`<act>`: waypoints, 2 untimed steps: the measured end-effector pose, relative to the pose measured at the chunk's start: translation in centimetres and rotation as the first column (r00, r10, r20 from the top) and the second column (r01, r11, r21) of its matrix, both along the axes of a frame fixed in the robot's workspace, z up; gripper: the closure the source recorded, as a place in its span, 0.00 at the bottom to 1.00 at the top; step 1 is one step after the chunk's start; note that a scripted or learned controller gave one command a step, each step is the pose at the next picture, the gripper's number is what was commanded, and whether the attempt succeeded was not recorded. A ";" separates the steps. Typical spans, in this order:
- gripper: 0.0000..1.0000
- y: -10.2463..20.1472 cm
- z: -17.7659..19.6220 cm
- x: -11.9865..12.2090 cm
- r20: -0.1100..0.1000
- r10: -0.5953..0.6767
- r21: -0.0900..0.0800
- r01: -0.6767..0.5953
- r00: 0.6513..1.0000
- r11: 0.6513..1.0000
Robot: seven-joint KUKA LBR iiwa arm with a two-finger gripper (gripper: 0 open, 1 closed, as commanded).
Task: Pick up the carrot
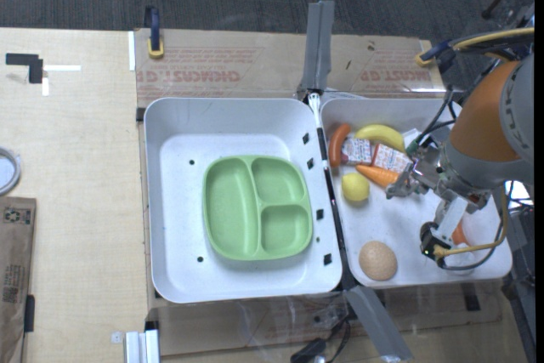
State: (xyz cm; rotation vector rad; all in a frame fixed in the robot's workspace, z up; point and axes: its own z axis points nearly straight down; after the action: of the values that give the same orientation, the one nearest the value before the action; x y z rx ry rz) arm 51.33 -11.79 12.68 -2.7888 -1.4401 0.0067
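— Camera view from above: what sits on the tabletop (76, 183)?

— Two shallow white bins side by side. The left bin (170, 208) holds a green divided plate (257, 207) with three compartments, lying flat near its middle. The right bin (408, 263) has the food.

— And the carrot?

— The carrot (379, 175) lies in the right bin, roughly at its centre, tapered end pointing left toward the lemon (355, 188), which is just beside that tip. A snack packet (376, 153) lies just above the carrot, touching or overlapping it. A banana (380, 134) curves along the far side of the packet, and a red-orange sausage-shaped thing (338, 142) stands against the bin's left wall. A brown egg-like ball (378, 260) rests near the front edge, well apart from the rest.

— Where's the arm?

— The arm (493, 119) reaches in from the right, its orange band over the bin's right side. The pincer (406, 185) sits low at the thick end of the carrot, touching it or just beside it; I can't say which.

— Has it got the carrot?

— I can't tell. The metal parts there are tangled with cables, and whether the fingers are wide or closed is not clear from this angle. The carrot looks to be lying on the bin floor.
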 end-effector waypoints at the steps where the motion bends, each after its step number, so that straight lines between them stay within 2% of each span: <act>1: 0.00 1.5 -3.7 3.2 0.000 -0.045 -0.001 0.045 0.999 0.999; 2: 1.00 1.4 -2.9 3.1 -0.003 -0.043 -0.002 0.043 0.999 0.999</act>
State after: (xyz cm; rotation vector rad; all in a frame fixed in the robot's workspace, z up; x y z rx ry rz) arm 54.44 -10.39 9.82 -2.8186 -1.3799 0.0125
